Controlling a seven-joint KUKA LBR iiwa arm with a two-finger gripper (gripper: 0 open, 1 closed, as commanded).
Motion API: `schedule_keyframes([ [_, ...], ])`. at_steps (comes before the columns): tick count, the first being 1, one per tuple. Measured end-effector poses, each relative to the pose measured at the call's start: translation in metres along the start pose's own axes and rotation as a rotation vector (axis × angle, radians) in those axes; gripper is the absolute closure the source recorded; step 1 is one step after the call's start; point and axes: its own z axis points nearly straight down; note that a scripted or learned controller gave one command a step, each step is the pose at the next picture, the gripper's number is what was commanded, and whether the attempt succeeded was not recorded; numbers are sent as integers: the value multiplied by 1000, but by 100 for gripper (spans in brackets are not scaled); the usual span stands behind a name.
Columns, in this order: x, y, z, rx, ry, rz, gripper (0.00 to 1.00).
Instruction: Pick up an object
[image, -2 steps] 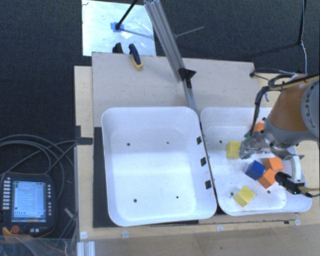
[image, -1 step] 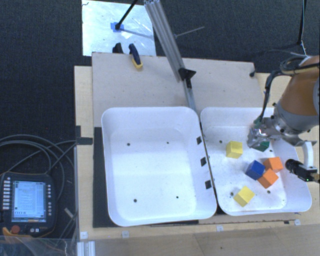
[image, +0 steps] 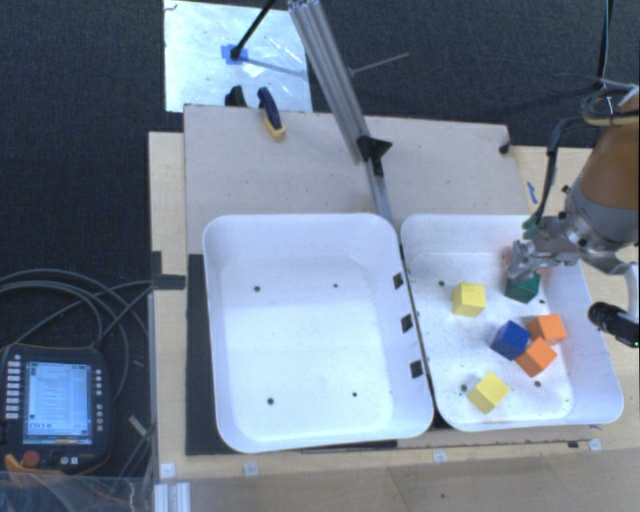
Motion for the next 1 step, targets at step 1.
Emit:
schedule_keyframes([
  [1, 59, 1, 4, 6, 4, -6, 100],
])
